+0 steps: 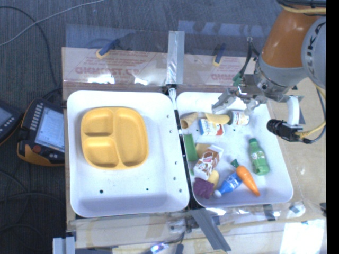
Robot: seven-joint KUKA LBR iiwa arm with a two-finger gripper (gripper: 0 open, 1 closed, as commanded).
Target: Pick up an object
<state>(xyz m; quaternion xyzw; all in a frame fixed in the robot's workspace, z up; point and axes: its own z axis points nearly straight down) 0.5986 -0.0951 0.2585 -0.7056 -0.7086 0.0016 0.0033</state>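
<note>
The jaws [235, 98] hang spread and hold nothing above the right bin's [280, 192] far edge, poised over a small bottle [239, 118].

Grey arm [318, 41], orange band, metal gripper [237, 100].

The arm [296, 41] is cut off by the right edge; labels on the small bottle [239, 118] and carton [206, 164] are unreadable — too small.
</note>
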